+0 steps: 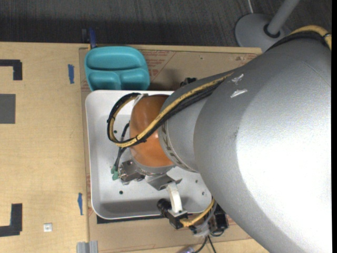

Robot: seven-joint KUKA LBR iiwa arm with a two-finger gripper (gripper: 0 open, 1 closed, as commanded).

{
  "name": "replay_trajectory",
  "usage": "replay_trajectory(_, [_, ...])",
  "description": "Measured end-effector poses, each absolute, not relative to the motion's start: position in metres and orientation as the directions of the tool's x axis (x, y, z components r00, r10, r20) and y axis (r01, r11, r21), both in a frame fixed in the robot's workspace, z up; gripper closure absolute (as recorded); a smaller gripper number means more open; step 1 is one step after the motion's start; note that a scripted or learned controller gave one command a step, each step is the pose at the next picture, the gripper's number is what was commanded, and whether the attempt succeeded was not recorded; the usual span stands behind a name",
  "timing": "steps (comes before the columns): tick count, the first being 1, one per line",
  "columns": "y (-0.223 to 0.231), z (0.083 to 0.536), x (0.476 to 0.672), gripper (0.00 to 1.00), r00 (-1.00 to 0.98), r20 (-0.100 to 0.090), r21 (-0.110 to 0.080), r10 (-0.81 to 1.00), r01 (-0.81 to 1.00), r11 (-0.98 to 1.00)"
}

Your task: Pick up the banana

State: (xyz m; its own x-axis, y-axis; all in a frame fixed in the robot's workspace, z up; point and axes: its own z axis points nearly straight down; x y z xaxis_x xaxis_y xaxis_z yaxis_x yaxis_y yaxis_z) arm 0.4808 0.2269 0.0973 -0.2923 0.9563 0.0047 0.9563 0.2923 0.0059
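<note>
The arm covered most of the white bin at frame centre, its gripper low at the bin's lower left. The banana's place could not be told, nor the jaws' state. A good grasp called for centring over the fruit before closing.

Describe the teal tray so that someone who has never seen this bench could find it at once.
Start at the white bin under the grey arm. Just beyond the bin's far edge, on the brown bench, sits the teal tray. It is the one bright blue-green thing here, moulded plastic with rounded corners and shallow compartments.
</note>
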Motion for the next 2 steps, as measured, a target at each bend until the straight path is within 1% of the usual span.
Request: replay_trajectory(2, [0.2278,0.1166,0.4813,1.0,-0.289,0.006,0.008,0.957,0.957,0.289])
